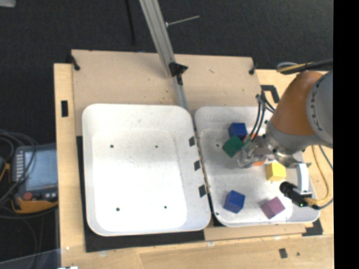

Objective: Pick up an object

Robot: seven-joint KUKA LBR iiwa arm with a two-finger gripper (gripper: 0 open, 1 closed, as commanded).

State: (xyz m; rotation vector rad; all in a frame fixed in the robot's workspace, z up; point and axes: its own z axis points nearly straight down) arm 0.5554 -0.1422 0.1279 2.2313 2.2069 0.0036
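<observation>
We find the arm (303,114) entering from the right of the frame, with its jaws (247,157) low in the right bin (210,150), just beside the green cube (233,146). We cannot tell how the jaws stand. A blue cube (237,130) sits just above the green one. A yellow cube (275,171) lies right of the jaws, a second blue cube (234,201) at the bin's lower middle, a purple cube (272,207) to its right. The left bin (140,167) occupies the centre-left of the table (123,77)
</observation>
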